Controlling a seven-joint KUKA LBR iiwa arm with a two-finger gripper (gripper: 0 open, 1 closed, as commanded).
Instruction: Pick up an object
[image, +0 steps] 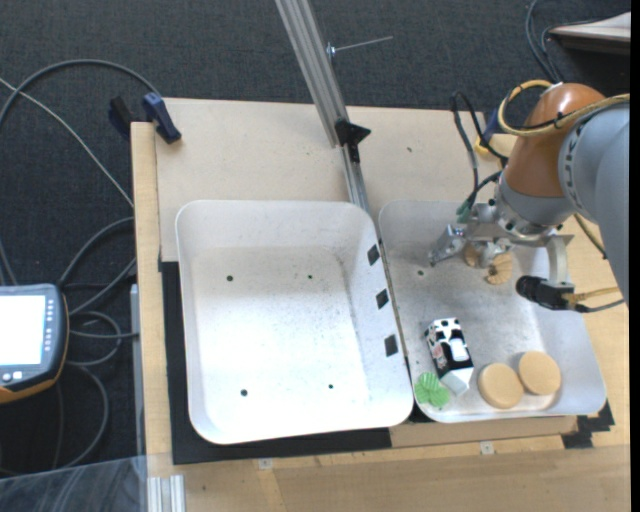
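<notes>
Nearest the camera, along the front rim of the right bin (590, 372), lie a green piece (432, 390), a black-and-white box (449, 352) with its long axis running front to back, and two tan wooden discs (520, 379) touching side by side. Well apart from them, the gripper (478, 246) hangs low over the bin's back half with a small tan object (497, 268) just beside it; whether it is wide or closed, I cannot tell. Any pick at the front cluster would mean moving toward the camera across bare bin floor, though the front wall crowds those items.
</notes>
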